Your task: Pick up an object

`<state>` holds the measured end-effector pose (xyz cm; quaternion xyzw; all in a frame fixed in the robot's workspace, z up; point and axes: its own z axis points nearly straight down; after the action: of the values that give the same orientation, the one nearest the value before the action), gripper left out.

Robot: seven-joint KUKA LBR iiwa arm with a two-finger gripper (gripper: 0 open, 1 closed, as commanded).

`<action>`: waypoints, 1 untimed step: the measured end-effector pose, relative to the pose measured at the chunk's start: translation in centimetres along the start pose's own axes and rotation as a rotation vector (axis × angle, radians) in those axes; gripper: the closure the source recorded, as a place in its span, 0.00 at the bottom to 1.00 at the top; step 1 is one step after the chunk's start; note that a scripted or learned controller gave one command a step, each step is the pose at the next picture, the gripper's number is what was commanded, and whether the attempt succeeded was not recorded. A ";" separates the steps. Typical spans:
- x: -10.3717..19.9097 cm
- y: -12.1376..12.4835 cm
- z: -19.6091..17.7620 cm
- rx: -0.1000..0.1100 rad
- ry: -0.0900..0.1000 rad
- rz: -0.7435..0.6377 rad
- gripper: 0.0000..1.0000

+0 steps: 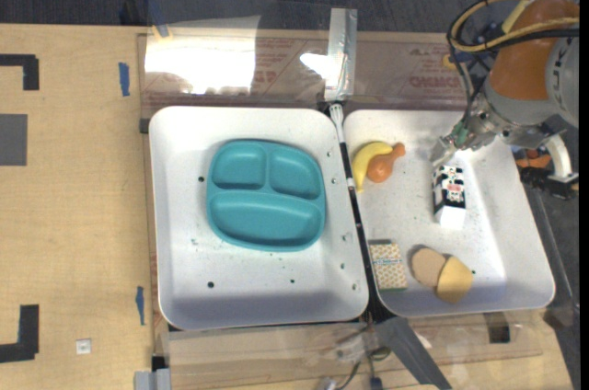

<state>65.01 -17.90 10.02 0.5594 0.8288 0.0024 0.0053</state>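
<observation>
Black-and-white block (pixel 450 191), right of frame, lay directly under my gripper (pixel 457 140), which hovered above its top end, likely lining up; whether clenched, I couldn't tell.

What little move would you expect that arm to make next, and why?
Probably a short drop straight down. The gripper hovers at the far end of the black-and-white block in the right bin, and nothing shows between its jaws, so the pick is not yet made.
</observation>
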 end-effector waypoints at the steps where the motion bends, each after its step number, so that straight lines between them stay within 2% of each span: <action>1: 0.0 0.0 0.1 0.001 0.001 0.000 0.00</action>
<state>64.97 -17.90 9.92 0.5595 0.8288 0.0021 0.0045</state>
